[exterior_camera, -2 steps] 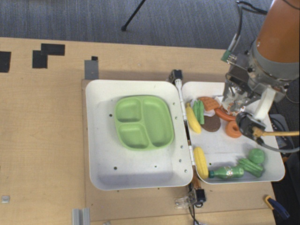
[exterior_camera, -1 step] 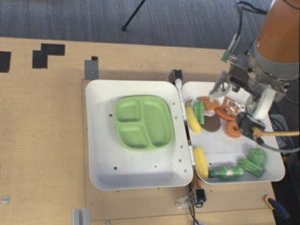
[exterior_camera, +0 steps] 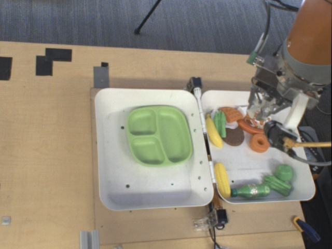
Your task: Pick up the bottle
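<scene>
The wooden table [exterior_camera: 46, 154] carries 2 shallow white plastic bins side by side. The left bin [exterior_camera: 111, 185] holds a light green plastic plate with 3 compartments [exterior_camera: 158, 135], lying flat near its middle.

The right bin [exterior_camera: 306, 188] is crowded with toy food. The task's thing, a small green plastic bottle with a pale label [exterior_camera: 251, 191], lies on its side along the bin's near edge, its length running left to right. Its left end is just beside a yellow toy corn cob [exterior_camera: 222, 179] that rests against the bin's left wall, and its right end is touching or nearly touching a chunky green toy vegetable [exterior_camera: 279, 179] in the near right corner. Farther back along the left wall lie a yellow toy banana [exterior_camera: 213, 131] and, beside it, a green pea pod [exterior_camera: 220, 123]. A dark brown round disc [exterior_camera: 234, 137] sits near the middle, an orange ring-shaped piece [exterior_camera: 259, 142] to its right, and orange and red pieces [exterior_camera: 232, 114] behind them.

The grey arm with its orange band reaches in from the right, and the gripper [exterior_camera: 259, 113] hangs over the far part of the right bin, above the orange and red pieces and well apart from the bottle. Whether the gripper is open or closed cannot be told here, as its tip is lost in clutter.
</scene>
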Available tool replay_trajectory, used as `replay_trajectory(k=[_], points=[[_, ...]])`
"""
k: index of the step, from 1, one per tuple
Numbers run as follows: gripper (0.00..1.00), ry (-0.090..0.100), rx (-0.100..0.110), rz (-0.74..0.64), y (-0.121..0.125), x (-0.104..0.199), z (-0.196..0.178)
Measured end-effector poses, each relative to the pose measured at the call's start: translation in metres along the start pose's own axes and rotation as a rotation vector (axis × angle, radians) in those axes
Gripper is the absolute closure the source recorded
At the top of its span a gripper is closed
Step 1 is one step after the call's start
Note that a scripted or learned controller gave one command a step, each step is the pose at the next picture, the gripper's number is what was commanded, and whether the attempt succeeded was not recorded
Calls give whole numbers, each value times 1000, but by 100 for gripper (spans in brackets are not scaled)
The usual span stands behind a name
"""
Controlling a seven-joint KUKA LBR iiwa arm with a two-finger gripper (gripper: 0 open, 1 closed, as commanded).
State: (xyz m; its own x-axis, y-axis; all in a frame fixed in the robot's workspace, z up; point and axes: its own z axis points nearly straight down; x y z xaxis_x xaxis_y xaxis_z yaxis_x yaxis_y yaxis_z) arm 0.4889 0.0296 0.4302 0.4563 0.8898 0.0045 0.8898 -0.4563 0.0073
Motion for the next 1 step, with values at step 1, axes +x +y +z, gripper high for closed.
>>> replay_trajectory(k=[1], points=[[0,0,0,0,0,0,0]])
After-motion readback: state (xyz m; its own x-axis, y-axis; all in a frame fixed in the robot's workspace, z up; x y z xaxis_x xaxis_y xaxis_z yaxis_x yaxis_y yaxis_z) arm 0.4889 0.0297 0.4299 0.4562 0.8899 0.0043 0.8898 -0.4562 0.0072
